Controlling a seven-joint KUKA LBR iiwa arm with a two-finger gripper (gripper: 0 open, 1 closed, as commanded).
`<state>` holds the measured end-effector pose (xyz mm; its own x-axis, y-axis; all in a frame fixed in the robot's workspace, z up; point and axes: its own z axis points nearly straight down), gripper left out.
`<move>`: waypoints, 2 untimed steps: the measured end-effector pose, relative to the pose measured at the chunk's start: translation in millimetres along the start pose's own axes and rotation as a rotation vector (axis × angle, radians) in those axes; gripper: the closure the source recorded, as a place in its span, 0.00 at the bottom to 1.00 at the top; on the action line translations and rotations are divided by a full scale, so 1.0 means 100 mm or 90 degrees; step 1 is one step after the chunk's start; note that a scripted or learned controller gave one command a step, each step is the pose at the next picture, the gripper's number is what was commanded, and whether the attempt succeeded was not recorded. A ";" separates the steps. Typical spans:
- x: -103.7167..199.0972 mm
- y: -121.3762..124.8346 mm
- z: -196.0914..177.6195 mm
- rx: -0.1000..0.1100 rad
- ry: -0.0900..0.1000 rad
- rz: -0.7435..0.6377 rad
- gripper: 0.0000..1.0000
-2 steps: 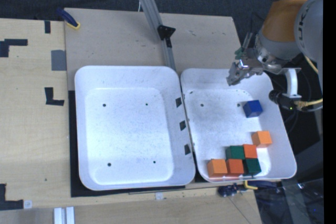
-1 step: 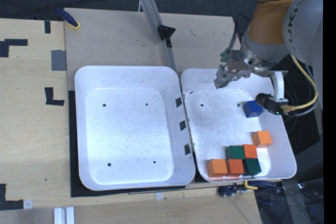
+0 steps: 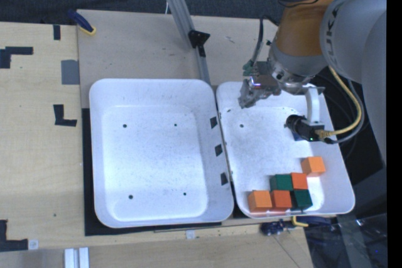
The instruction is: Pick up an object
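Hanging over the far left corner of the right-hand shallow white plastic bin (image 3: 267, 144): grey two-finger gripper (image 3: 252, 98), on the grey arm with the orange band (image 3: 308, 16), which is reaching in from the right.

Carrying nothing, as far as can be made out; no block showing at the tip. Judging the pick as not yet begun: approach, closing and lift all remaining.

Lying clustered at the near right corner of the same bin, well apart from the gripper: small orange and dark green cube blocks. Sitting farthest back and slightly apart from the rest: one orange cube (image 3: 313, 165). Packing close together nearer the rim: a second orange cube (image 3: 299, 181), a green cube (image 3: 282, 182), two more orange cubes (image 3: 259, 199) (image 3: 281, 199) and another green cube (image 3: 302, 199).

Sitting just beside, on the left: second white bin (image 3: 157, 154).

Not resolving: gripper tip dark and small against the wrist hardware, so open or closed state cannot be told. Also unclear whether the clustered blocks are touching or merely adjacent.
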<state>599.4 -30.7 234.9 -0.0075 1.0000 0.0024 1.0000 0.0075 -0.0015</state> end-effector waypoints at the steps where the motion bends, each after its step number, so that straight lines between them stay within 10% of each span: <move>1: 0.46 -0.21 -0.08 0.001 0.000 0.000 1.00; 2: 0.94 -0.32 -0.08 0.001 -0.001 0.000 1.00</move>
